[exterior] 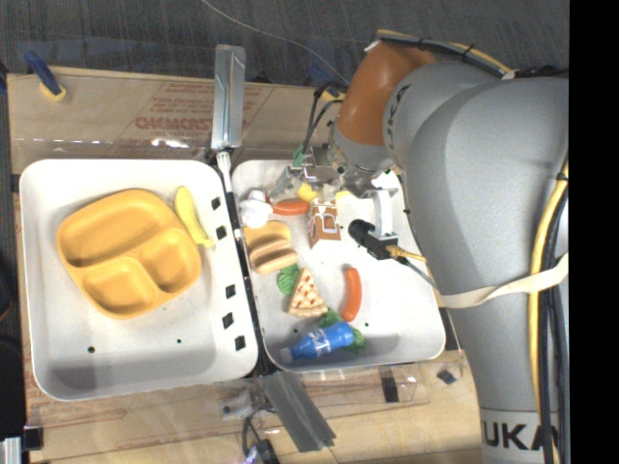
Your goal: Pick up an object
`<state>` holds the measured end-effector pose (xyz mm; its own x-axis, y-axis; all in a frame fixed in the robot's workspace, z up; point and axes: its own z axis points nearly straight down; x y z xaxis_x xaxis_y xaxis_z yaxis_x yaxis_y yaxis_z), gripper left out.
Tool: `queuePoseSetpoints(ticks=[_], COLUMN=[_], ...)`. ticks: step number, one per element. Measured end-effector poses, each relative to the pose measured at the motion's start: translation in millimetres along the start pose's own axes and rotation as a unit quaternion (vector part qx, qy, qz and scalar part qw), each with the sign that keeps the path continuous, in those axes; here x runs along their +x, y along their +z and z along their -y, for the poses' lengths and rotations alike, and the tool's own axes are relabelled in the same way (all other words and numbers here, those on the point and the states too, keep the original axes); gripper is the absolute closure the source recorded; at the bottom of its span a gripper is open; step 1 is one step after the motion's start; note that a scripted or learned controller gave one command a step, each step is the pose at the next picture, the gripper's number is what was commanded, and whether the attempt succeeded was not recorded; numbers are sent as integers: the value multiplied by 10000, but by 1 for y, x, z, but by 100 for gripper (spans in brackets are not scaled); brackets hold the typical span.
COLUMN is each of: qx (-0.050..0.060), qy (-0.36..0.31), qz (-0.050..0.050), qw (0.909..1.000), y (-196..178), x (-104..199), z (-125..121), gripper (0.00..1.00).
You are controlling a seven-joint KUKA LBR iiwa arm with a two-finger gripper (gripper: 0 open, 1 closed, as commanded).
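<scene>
Nothing looks picked yet: the gripper (314,174) is low in the right bin (411,307), its grip impossible to tell.

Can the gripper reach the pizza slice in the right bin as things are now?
Probably yes. The pizza slice lies flat in the right bin with nothing on top. The gripper is over the bin's far end; the hot dog and sausage sit close beside the slice.
</scene>
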<state>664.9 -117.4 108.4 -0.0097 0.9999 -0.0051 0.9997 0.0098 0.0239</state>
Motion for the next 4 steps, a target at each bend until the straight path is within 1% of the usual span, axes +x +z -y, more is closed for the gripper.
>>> queuePoseSetpoints(ticks=[1,2,3,4], qx=[-6,-16,-7,-13], qy=[6,241,112,279], qz=[-10,-12,1,1], qw=[10000,9997,9999,9996], y=[0,0,0,-1], x=[-1,0,0,1], z=[-1,-1,-1,-1], gripper=[0,0,0,0])
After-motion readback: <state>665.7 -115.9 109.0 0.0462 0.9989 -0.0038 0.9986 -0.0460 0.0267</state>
